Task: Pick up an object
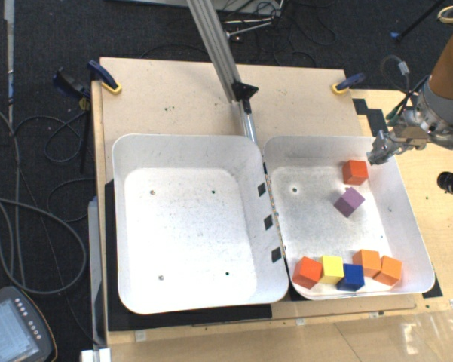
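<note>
Over the right bin's far right rim (404, 173), the gripper (380, 155) is seen poised — its tip just beside the orange cube (355, 172) that lies in the upper part of that bin. Whether the pincer is apart or together cannot be told, since the tip is small and dark against the rim. Nothing is seen held by it.

A purple cube (350, 201) lies a little nearer the camera, apart from the orange one. Along the near wall a cluster is gathered: a red-orange cube (308, 271), a yellow cube (332, 268), a blue cube (352, 277) and two more orange blocks (379, 265), packed closely together. The left bin (128, 172) is left aside.

The step in hand is judged to be the approach — no grasp has yet been made. The lone orange cube appears the likeliest target, being nearest and unobstructed. For the next move, the tip would need to be shifted slightly inward from the rim, centred above the cube, lowered around it and closed before lifting.
</note>
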Motion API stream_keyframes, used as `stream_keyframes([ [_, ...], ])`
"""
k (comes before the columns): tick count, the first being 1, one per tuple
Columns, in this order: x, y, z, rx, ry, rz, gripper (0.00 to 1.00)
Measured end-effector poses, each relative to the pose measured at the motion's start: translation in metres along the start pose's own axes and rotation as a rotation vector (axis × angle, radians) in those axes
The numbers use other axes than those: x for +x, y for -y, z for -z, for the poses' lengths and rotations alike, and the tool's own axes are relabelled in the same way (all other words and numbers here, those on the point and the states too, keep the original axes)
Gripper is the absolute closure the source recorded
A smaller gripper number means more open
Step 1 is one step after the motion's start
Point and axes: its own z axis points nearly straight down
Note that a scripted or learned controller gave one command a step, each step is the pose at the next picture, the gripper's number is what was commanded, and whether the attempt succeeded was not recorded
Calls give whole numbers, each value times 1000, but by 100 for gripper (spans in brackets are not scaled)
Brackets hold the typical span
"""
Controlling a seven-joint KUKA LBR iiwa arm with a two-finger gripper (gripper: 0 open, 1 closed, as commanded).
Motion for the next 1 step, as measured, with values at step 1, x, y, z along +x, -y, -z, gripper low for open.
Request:
stream_keyframes([
  [1,0,-1,15,4,-1,-1,100],
])
